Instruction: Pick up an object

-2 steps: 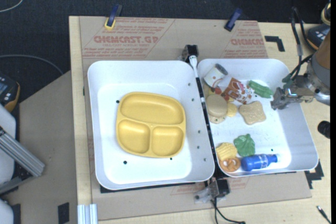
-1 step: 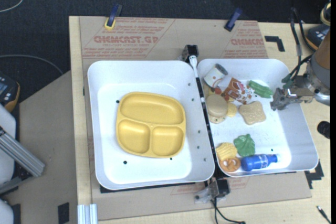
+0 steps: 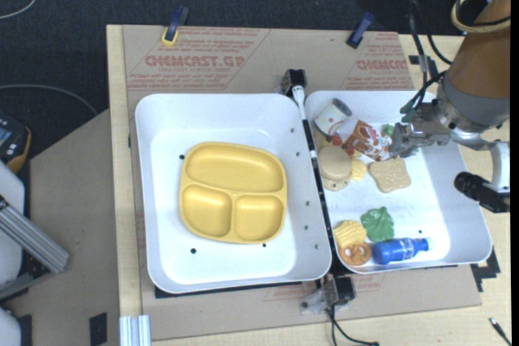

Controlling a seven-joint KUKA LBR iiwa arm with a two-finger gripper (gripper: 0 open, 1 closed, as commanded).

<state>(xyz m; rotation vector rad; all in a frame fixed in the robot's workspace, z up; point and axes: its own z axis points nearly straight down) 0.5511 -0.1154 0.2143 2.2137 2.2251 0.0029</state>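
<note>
Blue plastic sits closest to me: a small bottle lying on its side along the near wall of the right bin, its cap pointing right. Just left of it I see a corn cob toy above an orange-rimmed round piece, and a green leafy toy touches the bottle's upper side. In the left bin I see a yellow divided plate with one long compartment at the far side and two smaller ones nearer me; it lies flat around the middle of that bin. Farther back in the right bin, a tan slice of toast lies beside a round beige biscuit-like piece, and beyond them a red and white packet rests at a tilt. A white cup-like object with a grey tab lies toward the far left corner of that bin. My gripper hangs at the right edge of the red packet, over the far half of the right bin; I cannot tell whether it is spread or pinching anything, since the view blurs there. The grey arm with its orange band comes in from the right. Both bins rest on a brown cardboard-covered surface printed with red lettering, held by two blue clamps at its far edge.
</note>
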